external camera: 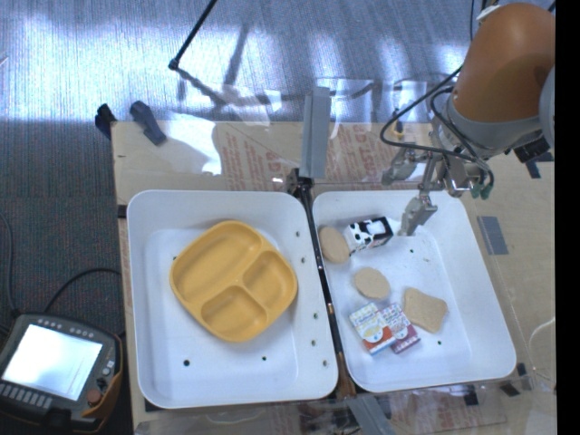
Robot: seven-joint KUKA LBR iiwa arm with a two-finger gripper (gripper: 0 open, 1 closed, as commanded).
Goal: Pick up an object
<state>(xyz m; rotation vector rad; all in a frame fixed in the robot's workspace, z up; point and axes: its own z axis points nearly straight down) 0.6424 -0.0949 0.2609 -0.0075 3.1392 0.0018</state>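
Two white bins sit side by side on the bench: the left bin [154, 379] has a yellow divided plate [234, 279] in it, and the right bin [489, 333] has all the small stuff. That means a black-and-white toy cow [372, 233] near the back, a round tan cookie-looking piece [333, 244] touching its left end, another tan round [372, 284] further forward, a tan toast-shaped piece [425, 310], and a small printed carton [384, 326] near the front.

The gripper [415, 216] hangs over the back of the right bin, just to the right of the cow, with nothing between its fingers. Honestly can't tell from this slanted view whether they're spread or closed, too much cable and bracket clutter around the wrist.

My guess is the cow is the target since it's closest. Stuff that could go sideways from here:

- The cow is touching the cookie, so a finger coming down on that side might land on the cookie or shove both away.
- It's near the back wall and the divider, so it could get pushed into the corner instead of grabbed.
- The cow looks rounded and lying on its side, so it might squirt out when pinched.
- The flat tan pieces look really low, fingers would probably just scrape over them.
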